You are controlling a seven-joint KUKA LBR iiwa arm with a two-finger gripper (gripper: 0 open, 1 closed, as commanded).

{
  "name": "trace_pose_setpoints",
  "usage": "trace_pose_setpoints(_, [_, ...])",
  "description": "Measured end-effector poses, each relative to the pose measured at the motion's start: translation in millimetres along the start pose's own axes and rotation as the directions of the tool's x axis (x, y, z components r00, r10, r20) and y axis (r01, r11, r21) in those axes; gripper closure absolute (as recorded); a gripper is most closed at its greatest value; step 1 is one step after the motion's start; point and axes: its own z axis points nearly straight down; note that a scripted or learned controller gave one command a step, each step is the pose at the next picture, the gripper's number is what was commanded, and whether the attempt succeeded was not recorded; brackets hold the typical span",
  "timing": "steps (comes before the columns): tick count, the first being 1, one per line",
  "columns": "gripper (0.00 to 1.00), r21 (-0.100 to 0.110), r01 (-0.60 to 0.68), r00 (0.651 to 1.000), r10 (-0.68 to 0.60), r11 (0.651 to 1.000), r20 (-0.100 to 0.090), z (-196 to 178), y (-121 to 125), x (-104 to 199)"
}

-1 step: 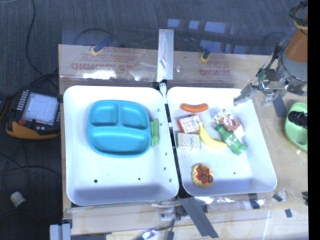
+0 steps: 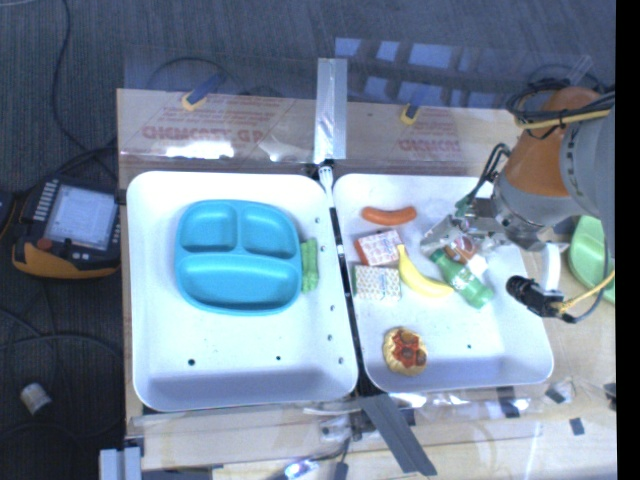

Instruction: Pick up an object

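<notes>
I've got the arm (image 2: pixel 560 158) coming in from the right edge, grey w/ the orange band showing above the wrist, angled down and leftward. Gripper (image 2: pixel 455 236) sits low at the arm's left end, metal parts splayed; finger state is too blurry to call, I think.

The two white bins (image 2: pixel 240 383) are looking like smooth, shiny plastic. The blue tray (image 2: pixel 238 254) is looking like smooth plastic too. The surface (image 2: pixel 230 128) is looking like flat brown cardboard. The gripper (image 2: pixel 455 236) is shining like metal.
</notes>
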Motion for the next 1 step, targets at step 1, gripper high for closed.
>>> trace_pose_setpoints(1, [0.00,0.030,-0.115,0.993,0.115,0.993,-0.010,15.2,-55.9,-24.2])
